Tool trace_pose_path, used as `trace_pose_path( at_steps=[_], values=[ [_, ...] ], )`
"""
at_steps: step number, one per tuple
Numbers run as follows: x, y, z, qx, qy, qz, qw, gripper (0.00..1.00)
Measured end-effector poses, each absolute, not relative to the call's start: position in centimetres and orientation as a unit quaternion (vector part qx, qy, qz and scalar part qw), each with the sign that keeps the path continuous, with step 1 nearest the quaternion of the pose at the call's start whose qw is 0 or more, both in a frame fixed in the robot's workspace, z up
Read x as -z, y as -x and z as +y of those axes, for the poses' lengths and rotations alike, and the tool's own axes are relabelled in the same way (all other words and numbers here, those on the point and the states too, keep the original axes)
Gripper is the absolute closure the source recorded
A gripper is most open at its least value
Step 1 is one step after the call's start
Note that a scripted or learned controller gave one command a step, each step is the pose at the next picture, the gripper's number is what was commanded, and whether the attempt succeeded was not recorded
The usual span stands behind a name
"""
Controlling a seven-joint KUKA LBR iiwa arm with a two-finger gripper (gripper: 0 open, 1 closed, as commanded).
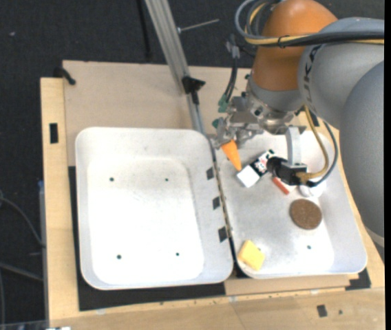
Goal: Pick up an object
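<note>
My gripper [231, 135] hangs over the far left corner of the right bin [333, 253]. Directly beneath it is an orange cone-shaped piece [233, 155], tilted against the bin's left wall with its upper end touching the gripper; whether it is gripped or just lying there I cannot tell. A small white and black block [250, 175] lies just right of the cone. Beside that is a red stick [281, 185], partly hidden. A brown disc [306, 214] lies further forward, and a yellow block [252, 255] sits at the bin's near left corner.
The left bin [92, 184] stands beside the right one, and their walls meet in a ridge [220, 205]. A slanted metal rail [171, 43] rises behind the bins, close to the gripper. The arm's grey bulk covers the right bin's far right part.
</note>
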State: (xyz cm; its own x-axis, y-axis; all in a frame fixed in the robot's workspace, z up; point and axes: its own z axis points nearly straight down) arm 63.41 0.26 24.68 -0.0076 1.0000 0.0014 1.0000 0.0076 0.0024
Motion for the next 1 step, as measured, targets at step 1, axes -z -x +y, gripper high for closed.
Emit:
trace_pose_path(
  at_steps=[1],
  values=[
    [-23.45, -63.44, 5.73, 0.0005, -0.705, 0.71, -0.001, 1.0]
  ],
)
